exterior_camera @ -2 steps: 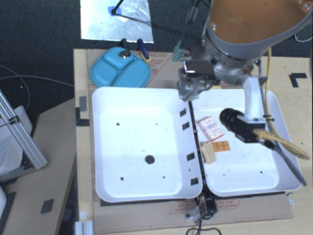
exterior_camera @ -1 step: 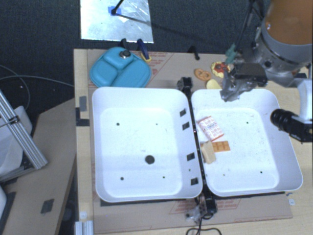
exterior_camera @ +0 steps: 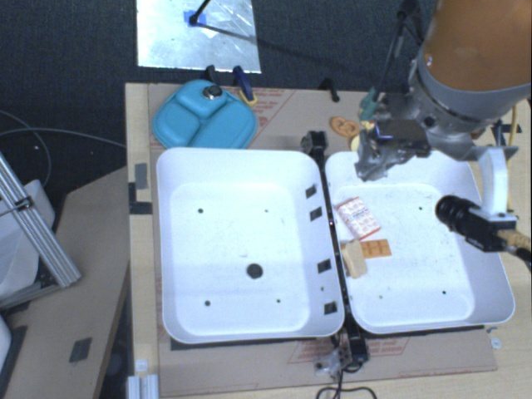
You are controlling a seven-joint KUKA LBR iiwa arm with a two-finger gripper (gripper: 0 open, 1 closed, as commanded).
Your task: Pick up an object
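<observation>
Gripper (exterior_camera: pixel 371 165) hangs over the far-left corner of the right bin (exterior_camera: pixel 490 306); whether it is spread or closed cannot be told from this angle, and nothing is seen in it. Nearest candidate is the packet (exterior_camera: pixel 357 216), red and white, lying flat just nearward of the gripper and close to the rim shared with the left bin (exterior_camera: pixel 179 306). Past the packet, farther from the gripper, lie an orange wafer (exterior_camera: pixel 376 248) and a beige piece (exterior_camera: pixel 355 263), touching or nearly so. A dark disc (exterior_camera: pixel 254 270) lies well apart, across that rim.

Likely faults:
- The flat packet may offer no edge, so a descent could close on air or skid it.
- Closeness to the rim may cause a strike on the wall.
- The clustered wafer and piece may be nudged rather than gripped.
</observation>
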